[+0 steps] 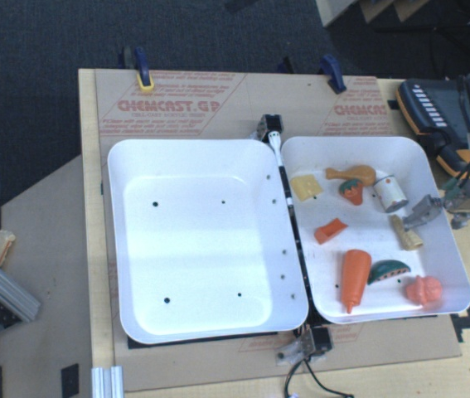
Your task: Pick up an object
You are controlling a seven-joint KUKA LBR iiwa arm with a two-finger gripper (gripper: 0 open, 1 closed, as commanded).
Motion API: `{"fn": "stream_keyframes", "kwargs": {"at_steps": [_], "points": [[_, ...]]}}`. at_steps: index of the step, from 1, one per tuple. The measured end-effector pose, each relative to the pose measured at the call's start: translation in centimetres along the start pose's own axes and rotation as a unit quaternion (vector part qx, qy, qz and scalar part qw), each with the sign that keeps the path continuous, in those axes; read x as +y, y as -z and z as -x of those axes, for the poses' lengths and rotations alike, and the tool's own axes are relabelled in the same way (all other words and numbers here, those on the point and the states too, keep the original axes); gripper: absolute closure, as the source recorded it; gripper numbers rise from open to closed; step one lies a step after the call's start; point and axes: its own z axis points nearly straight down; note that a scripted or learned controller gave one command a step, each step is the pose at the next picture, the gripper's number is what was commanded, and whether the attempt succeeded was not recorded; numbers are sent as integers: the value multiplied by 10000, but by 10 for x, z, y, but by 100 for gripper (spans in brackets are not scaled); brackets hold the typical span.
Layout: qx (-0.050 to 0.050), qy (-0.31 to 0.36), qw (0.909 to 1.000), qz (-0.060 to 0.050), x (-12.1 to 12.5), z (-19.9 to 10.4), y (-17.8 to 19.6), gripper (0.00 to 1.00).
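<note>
The left white bin [135,222] lies well to the left of the claw [423,211]. The right white bin [446,247] holds the claw, which reaches in over its right rim. The view here is small and blurred, so whether the claw is spread or pressed together cannot be told, and nothing is seen pinched in it.

An orange carrot [355,279] lies below and left of the claw, and a pink lump [423,290] sits straight below it. A silver cylinder [390,193] is just up-left of the claw. Just beneath it, perhaps touching, is a tan block [407,235].
</note>
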Motion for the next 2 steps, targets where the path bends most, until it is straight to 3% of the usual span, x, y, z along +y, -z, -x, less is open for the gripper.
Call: {"fn": "stream_keyframes", "kwargs": {"at_steps": [1,2], "points": [[18,24,10000,-23,46,-36,-132,0],[1,35,10000,37,123,-78,-124,0]]}}
